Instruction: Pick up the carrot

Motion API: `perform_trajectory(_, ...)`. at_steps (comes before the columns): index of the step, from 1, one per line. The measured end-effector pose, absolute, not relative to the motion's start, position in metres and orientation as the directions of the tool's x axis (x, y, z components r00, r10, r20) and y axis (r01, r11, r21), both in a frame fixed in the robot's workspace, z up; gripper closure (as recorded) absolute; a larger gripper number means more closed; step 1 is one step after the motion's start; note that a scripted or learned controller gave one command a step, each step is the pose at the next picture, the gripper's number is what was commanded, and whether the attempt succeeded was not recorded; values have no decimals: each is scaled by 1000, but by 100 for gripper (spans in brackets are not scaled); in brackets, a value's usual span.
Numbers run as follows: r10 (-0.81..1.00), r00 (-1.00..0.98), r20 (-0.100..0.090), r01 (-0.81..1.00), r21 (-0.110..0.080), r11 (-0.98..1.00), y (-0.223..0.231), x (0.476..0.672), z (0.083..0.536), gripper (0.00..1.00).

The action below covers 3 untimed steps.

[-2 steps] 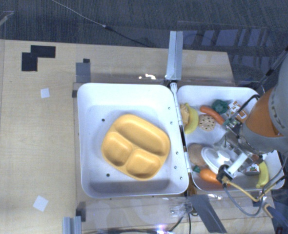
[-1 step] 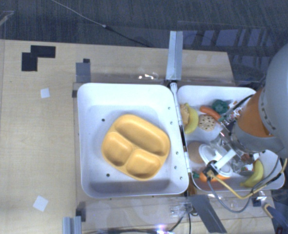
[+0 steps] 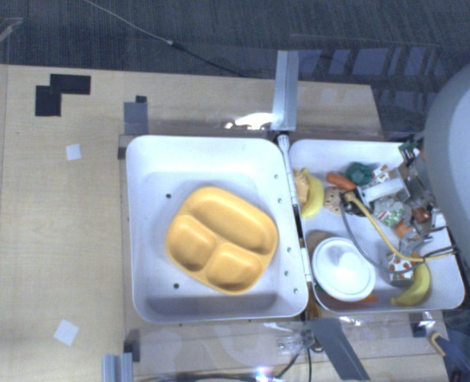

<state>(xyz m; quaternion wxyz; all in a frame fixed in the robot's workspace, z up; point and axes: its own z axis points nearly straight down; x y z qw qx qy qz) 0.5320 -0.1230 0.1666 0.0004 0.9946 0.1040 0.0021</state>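
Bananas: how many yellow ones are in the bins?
2. One curved yellow banana lies at the right bin's left wall, another yellow banana near its front right corner. Clutter may hide more.

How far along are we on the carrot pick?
Nothing looks done yet: the carrot lies in the right bin, at its far end beside the green toy. Nothing is visibly in hand: the arm sits at the bin's right edge, and whether its fingers are open cannot be told. Left: reach the carrot, grip it and lift it.
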Motion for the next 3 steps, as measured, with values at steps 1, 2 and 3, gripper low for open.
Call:
perform_trajectory(1, 206, 978, 10, 206, 0, -979, -117, 490, 88, 0)
perform_trajectory(2, 214, 977, 15, 214, 2, -977, -116, 493, 99, 100)
perform_trajectory(3, 229, 973, 12, 229, 13, -973, -92, 490, 89, 100)
